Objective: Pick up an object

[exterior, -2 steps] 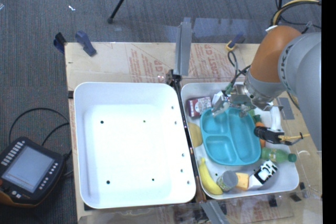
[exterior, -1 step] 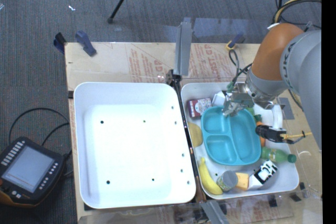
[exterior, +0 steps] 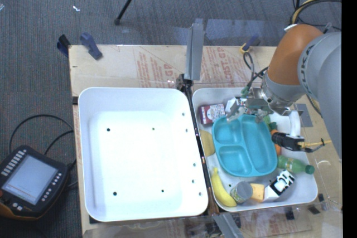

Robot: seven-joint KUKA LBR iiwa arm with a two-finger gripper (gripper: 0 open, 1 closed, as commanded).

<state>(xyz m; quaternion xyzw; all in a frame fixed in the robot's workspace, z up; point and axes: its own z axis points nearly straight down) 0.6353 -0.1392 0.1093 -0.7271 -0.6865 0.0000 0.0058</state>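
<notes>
The right bin [exterior: 310, 191] holds a heap of objects. A blue divided tray [exterior: 244, 145] lies on top in the middle. A banana [exterior: 221, 189], a tin can [exterior: 241, 192] and a yellow block [exterior: 257, 192] lie at the front. A green bottle [exterior: 295, 165] and a black-and-white object [exterior: 281, 182] sit at the right, and a maroon packet [exterior: 211, 113] lies at the back left. My gripper [exterior: 246, 105] hangs low over the far rim of the blue tray, with the grey arm and its orange band [exterior: 293, 56] behind it.
The left bin [exterior: 139, 150] is a plain white tub beside the right one. A metal post [exterior: 194, 56] rises between the bins at the back. A teach pendant [exterior: 28, 178] lies on the floor at the left. Cables hang at the arm's wrist.
</notes>
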